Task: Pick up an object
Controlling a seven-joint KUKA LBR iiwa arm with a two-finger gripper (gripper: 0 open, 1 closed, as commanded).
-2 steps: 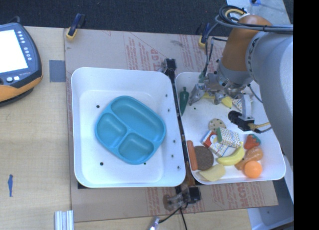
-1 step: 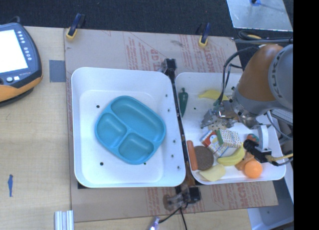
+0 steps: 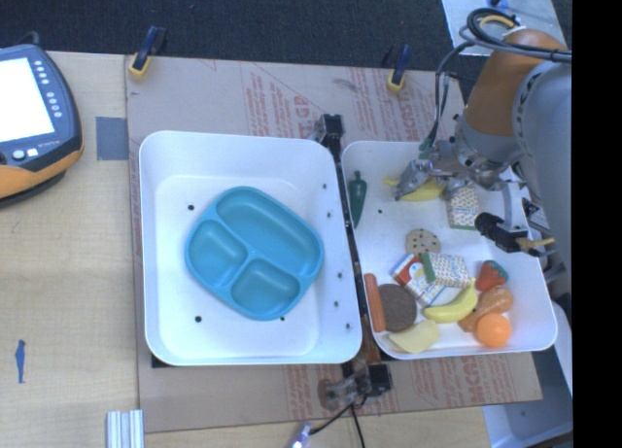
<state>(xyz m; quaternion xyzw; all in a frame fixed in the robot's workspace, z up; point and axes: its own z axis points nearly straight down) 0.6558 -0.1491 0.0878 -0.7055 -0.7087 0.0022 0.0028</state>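
White plastic makes up both bins, and the work is in the right bin (image 3: pixel 540 337), where the arm (image 3: pixel 510 96) has its wrist low over the far end. The step in hand looks like the reach or the closing on a target: the jaws (image 3: pixel 425 180) sit right at a yellow banana (image 3: pixel 424 193) near the bin's far wall, touching it or just above it. Whether the jaws are spread or closed I cannot tell, since the grey metal there blurs into the fruit, so nothing can be counted as held. The next move, as I judge it, calls for a firm close on the banana and a straight lift, clear of the patterned block (image 3: pixel 465 206) just beside it. The arm comes in from the right, its orange band above the wrist bent down toward the bin, cables looping over the top. Further toys lie nearer in the same bin: a cookie (image 3: pixel 422 240), a second banana (image 3: pixel 453 308), an orange (image 3: pixel 494 330), a brown disc (image 3: pixel 397 307), and a green pepper (image 3: pixel 357 195) against the left wall. The left bin (image 3: pixel 155 242) holds a blue tray (image 3: pixel 254 253), well apart from the arm
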